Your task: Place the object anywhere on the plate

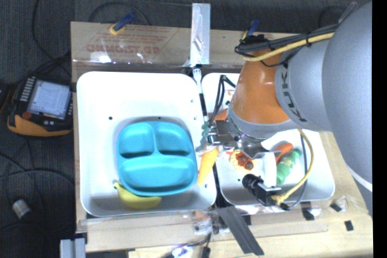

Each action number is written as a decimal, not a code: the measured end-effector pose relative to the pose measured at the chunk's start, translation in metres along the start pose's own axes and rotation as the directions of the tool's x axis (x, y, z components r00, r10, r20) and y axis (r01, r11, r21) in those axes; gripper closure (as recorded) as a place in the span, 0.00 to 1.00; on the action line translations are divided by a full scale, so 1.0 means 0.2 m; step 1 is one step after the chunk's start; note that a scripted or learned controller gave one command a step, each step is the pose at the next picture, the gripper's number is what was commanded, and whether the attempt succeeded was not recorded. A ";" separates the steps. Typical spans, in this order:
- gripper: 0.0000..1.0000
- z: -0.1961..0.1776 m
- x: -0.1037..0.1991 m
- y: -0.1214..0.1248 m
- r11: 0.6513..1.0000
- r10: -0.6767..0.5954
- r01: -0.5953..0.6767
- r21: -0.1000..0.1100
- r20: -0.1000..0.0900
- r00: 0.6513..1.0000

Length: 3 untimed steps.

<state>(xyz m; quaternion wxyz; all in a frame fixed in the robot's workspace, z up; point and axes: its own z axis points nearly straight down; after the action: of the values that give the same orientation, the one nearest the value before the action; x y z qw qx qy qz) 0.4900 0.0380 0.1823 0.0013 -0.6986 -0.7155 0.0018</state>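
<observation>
A blue three-compartment plate lies in the left bin, with nothing on it. My gripper hangs low over the left part of the right bin, under the orange wrist band. A small red object sits right beneath it. A yellow-orange carrot-like piece leans on the divider between the two bins, just left of the gripper. A yellow banana pokes out from under the plate's front edge.
A green item and an orange item lie in the right bin beside a white piece. The arm's grey body covers much of the right bin. A handheld device rests on the floor at left.
</observation>
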 end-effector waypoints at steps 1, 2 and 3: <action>0.00 0.00 0.00 0.00 1.000 0.000 0.000 0.001 -0.001 1.000; 0.00 -0.70 0.08 0.38 1.000 0.028 -0.028 -0.003 0.004 1.000; 0.00 -0.82 0.06 0.24 0.980 0.200 -0.200 -0.004 0.003 0.980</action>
<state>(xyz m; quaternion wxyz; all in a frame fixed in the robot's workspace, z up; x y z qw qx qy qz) 0.5386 0.0516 0.3456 -0.0013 -0.7668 -0.6419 0.0019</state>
